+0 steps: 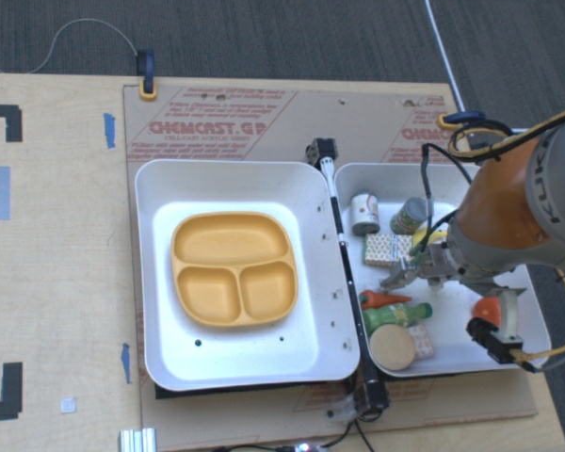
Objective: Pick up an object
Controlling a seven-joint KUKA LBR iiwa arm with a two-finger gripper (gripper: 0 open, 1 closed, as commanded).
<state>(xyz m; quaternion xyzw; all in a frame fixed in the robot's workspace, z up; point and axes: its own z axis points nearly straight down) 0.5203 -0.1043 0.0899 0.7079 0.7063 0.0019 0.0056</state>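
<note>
A pale wooden bench (52, 281) fills the left of the view, marked with black tape corners, a light blue square and short blue tape strips, while dark grey carpet (264, 17) shows along the top. On the bench lies a brown printed board (226, 125), held by a small clamp (147, 72) at its upper left corner. The left bin (160, 347) sits on that board and carries a yellow three-compartment tray (234, 266) near its centre. A black hinge strip (337, 224) runs between the two bins. In the right bin (358, 179) a white cylinder (363, 213) and a greyish can (411, 217) lie near the upper edge, a patterned packet (381, 249) just below them, then an orange carrot-like piece (384, 299), a green bottle (395, 315) and a round tan lid (393, 347) toward the lower left corner. The gripper (402, 276) hangs over the bin's middle, just beside the packet; its spread cannot be told. The grey and orange arm (504, 205) covers the right side of that bin.
</note>
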